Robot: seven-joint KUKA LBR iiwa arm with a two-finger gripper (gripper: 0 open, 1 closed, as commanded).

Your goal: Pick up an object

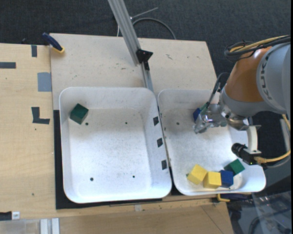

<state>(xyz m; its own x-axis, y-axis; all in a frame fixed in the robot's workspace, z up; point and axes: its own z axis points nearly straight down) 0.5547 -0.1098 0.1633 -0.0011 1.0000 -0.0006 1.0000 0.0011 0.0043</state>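
While metallic, fingers [201, 126] hover above speckled bin [185, 145].

No legible text, label, brand, number or sign appears on any surface. The grey arm housing [278, 77] carries dark markings along its right portion, but they are too blurred and cropped to read. The dark tape pieces [38, 114] on the wooden bench [19, 145] form angular shapes, not characters. The white bins [63, 130] bear no print.
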